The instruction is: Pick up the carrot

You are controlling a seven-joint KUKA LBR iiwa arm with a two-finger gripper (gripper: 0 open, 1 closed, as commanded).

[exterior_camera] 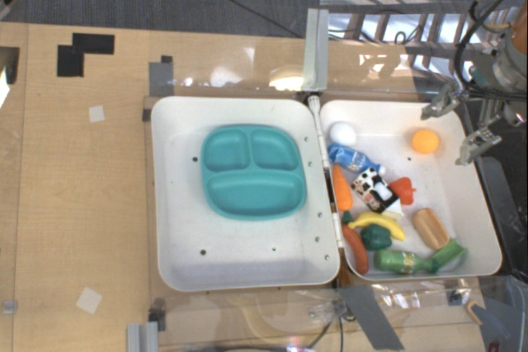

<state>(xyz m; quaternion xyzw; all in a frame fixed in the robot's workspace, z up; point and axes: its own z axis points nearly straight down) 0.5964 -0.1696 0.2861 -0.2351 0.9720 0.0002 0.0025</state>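
Note:
The carrot (341, 187) is a slim orange piece lying lengthwise against the left wall of the right bin (462, 202). A blue bottle (346, 156) lies just above it and a black-and-white toy (373, 187) to its right. My gripper (459, 124) hovers over the bin's upper right corner, well to the right of the carrot. It is open, with nothing between its fingers. An orange ball (426, 142) lies just left of the gripper.
The right bin also holds a white ball (341, 133), a red pepper (402, 190), a banana (377, 223), a red sausage-like piece (355, 248), a brown roll (429, 227) and green vegetables (412, 261). A teal divided plate (254, 171) sits in the left bin (177, 243).

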